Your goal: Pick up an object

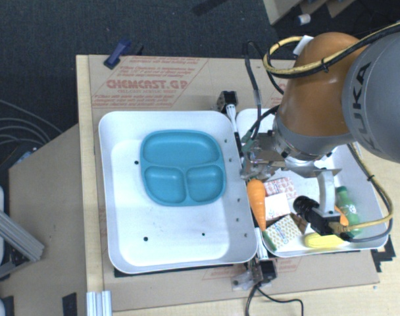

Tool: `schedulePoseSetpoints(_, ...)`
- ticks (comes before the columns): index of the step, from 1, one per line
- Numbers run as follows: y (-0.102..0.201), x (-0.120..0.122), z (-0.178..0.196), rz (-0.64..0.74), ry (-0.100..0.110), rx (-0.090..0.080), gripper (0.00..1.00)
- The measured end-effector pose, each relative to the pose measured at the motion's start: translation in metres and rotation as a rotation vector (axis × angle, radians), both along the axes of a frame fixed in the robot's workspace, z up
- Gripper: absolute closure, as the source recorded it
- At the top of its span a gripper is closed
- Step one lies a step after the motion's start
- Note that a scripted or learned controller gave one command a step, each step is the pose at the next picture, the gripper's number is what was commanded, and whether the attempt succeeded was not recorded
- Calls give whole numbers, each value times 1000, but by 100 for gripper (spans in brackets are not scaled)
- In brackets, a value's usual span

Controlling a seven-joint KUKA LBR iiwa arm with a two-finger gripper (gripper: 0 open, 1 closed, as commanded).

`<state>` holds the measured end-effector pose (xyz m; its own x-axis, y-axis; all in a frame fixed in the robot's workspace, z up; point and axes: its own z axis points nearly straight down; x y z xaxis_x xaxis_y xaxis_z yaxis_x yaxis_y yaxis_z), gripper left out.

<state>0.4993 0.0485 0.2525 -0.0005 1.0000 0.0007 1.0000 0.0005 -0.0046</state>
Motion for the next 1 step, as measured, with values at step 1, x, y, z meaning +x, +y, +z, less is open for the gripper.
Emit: schedulePoseSetpoints(1,80,8,-21,1,-3,0,100)
